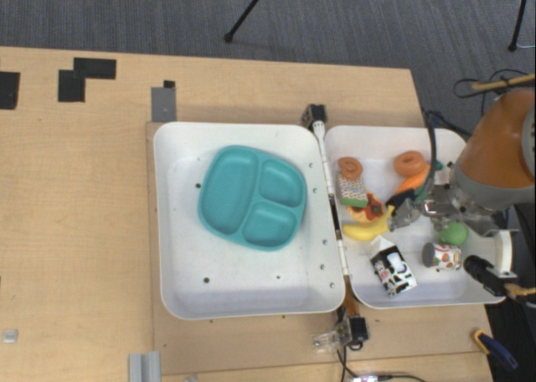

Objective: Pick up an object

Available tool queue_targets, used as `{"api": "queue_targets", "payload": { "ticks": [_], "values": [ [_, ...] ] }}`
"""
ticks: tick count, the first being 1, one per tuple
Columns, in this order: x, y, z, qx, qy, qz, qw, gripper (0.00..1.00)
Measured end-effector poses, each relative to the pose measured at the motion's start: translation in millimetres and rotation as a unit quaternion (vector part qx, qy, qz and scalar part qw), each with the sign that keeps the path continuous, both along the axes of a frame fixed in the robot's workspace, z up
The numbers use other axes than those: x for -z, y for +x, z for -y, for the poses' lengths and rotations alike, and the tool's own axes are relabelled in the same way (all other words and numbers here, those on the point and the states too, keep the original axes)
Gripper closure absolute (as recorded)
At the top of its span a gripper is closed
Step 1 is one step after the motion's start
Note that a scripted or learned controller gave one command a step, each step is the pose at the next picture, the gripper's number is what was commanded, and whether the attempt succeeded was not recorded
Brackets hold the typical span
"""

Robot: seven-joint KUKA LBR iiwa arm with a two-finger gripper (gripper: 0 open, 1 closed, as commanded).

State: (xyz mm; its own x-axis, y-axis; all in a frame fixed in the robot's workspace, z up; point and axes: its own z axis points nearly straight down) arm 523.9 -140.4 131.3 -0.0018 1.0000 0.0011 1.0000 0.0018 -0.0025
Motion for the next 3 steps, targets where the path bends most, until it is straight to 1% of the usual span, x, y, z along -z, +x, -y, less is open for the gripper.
{"api": "queue_targets", "payload": {
  "ticks": [1,2,3],
  "values": [
    [41,65,-31,-0.001,-0.002,0.008,1.0,0.0],
    [43,137,-27,-0.001,0.0011,-0.025,0.9997,0.0],
    [32,137,-29,-0.005,0.0024,-0.028,0.9996,1.0]
  ]
}}
